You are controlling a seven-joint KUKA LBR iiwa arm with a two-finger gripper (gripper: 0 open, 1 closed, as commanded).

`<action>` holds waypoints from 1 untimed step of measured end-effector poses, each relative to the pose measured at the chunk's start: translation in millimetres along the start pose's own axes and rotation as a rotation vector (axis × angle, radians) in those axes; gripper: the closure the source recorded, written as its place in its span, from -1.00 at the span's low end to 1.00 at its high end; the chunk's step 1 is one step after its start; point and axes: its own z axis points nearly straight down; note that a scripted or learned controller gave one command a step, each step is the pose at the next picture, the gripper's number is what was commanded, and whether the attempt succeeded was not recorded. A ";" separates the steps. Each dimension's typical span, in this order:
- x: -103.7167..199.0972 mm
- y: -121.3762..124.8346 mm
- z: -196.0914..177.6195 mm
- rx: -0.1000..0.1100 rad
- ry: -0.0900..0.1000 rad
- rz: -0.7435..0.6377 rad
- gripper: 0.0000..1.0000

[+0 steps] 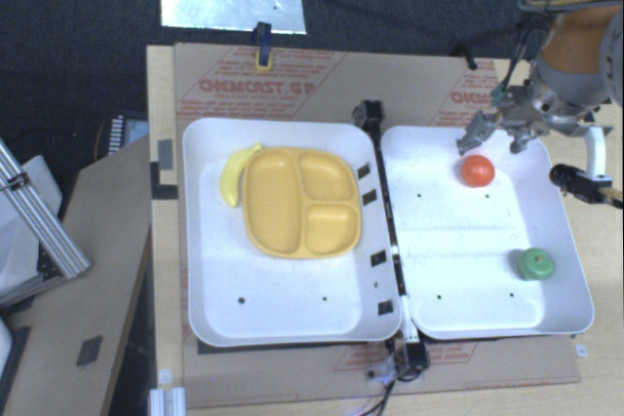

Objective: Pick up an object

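We look down on two shallow white bins set side by side on a bench. In the left bin (205,307) a yellow divided plate (297,202) lies flat near the middle, with a banana (232,173) tucked against its left edge. In the right bin (556,307) an orange-red ball (477,171) sits at the far side, and a green round object (535,263) rests nearer, toward the right wall, well apart from the ball. The gripper (497,137) hangs over the far edge of the right bin, just above and beside the ball; its two fingers stand spread wide with nothing between them. The grey arm (585,24) reaches in from the right.
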 end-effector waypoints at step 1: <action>0.3 2.6 -8.6 -0.013 -0.002 -0.002 -1.00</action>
